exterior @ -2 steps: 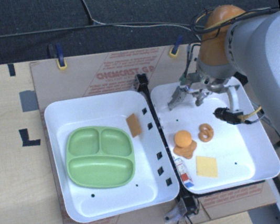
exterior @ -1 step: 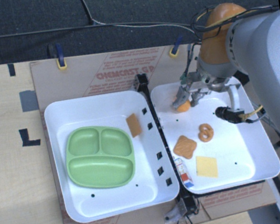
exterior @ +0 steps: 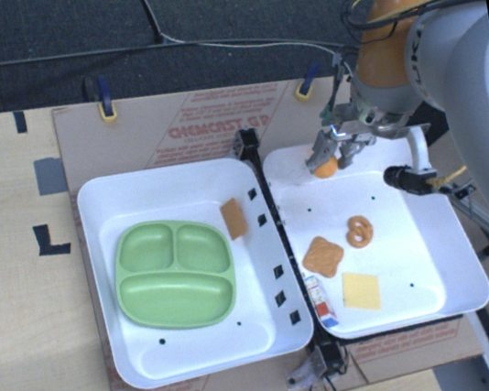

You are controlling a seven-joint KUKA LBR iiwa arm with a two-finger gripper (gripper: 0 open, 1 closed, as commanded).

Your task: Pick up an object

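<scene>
White plastic everywhere: two shallow bins sit side by side across the middle of the frame, on a cardboard sheet. Over in the left bin (exterior: 107, 259) a green divided plate (exterior: 174, 273) fills the lower left part, three compartments showing, all bare. Just right of the plate's upper edge, a small tan block (exterior: 234, 219) lies near the bin's right wall, apart from the plate.

Now the right bin (exterior: 421, 253): a brown cookie-like piece (exterior: 323, 256) sits centre-left, a small pretzel (exterior: 359, 232) just beside it to the upper right, not touching. Below them lies a flat yellow square (exterior: 362, 291), and along the lower left wall a small red and white packet (exterior: 320, 300).

And up at the top edge of the right bin, the gripper (exterior: 335, 152) hangs down from the grey arm at the upper right of the frame. A small orange object (exterior: 324, 168) sits right at the fingertips, above the bin's upper left corner. Fingers look closed around it, orange showing between the tips.
</scene>
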